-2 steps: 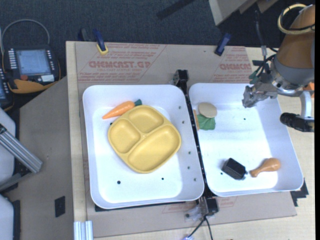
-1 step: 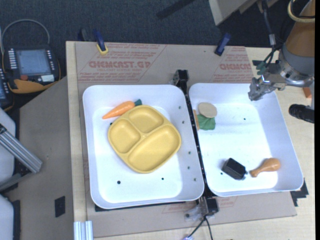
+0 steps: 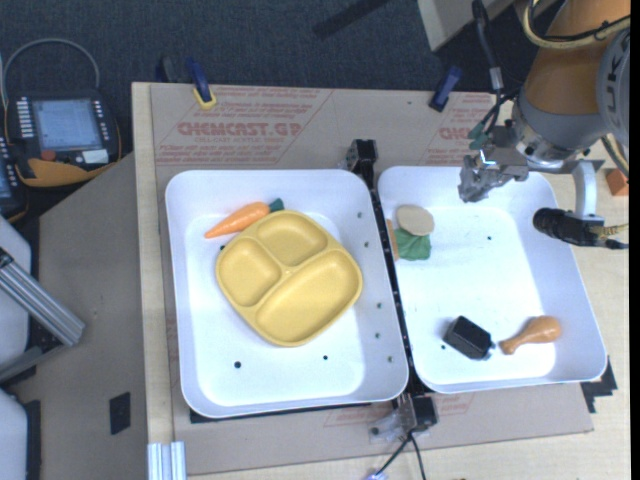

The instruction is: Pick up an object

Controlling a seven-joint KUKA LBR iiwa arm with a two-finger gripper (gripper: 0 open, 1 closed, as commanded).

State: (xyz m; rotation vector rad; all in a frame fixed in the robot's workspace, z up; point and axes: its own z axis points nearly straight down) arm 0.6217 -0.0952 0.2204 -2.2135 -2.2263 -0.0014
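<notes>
Objects lie in both white bins. In the right bin (image 3: 570, 298), a smooth plastic tray with rounded corners, a flat beige disc (image 3: 415, 219) rests on a green leafy piece (image 3: 412, 244) near the left wall. Toward the front, a small black block (image 3: 468, 337) sits just beside a tan drumstick-shaped toy (image 3: 531, 334), bulbous at one end and narrow at the other. The left bin (image 3: 185, 298) holds a glossy yellow plate (image 3: 289, 277) with three sections, and an orange carrot (image 3: 237, 218) with a green top touches the plate's back edge.

The gripper (image 3: 482, 182) hangs over the back of the right bin, apart from every object there, with nothing between its fingers. It is small, dark and partly masked by cables, so I cannot tell how far apart the fingers stand. The arm's orange band (image 3: 580, 28) is cut off by the frame's right side.
</notes>
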